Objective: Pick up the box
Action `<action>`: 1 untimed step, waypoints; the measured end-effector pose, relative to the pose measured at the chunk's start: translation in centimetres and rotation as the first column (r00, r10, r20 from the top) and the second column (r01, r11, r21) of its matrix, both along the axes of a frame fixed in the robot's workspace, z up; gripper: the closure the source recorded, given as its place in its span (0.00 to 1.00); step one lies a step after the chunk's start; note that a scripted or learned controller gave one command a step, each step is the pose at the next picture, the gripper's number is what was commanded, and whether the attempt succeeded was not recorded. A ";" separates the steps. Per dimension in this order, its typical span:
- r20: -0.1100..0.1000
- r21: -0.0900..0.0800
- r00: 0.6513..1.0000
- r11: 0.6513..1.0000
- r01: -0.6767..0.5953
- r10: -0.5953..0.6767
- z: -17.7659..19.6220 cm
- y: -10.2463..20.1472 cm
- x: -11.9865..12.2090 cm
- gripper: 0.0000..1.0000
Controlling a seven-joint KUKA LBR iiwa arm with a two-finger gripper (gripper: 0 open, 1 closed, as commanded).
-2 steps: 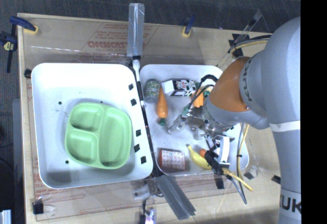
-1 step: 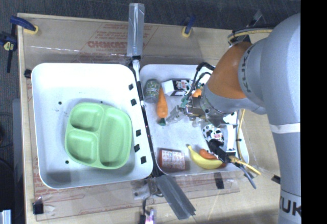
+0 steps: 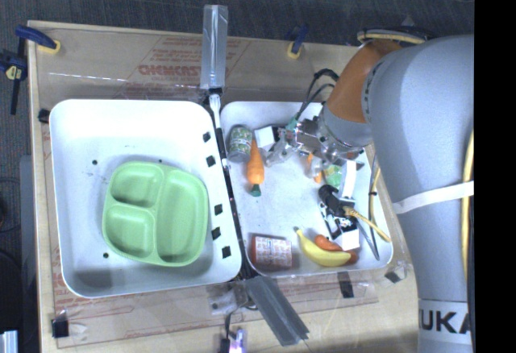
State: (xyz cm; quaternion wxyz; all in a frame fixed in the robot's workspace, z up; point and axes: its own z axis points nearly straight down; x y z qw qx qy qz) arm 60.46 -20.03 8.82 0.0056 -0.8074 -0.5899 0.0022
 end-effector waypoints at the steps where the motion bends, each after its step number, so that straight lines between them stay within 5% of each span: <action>1: -0.001 -0.015 0.888 0.888 0.460 -0.460 0.1 7.2 1.3 0.00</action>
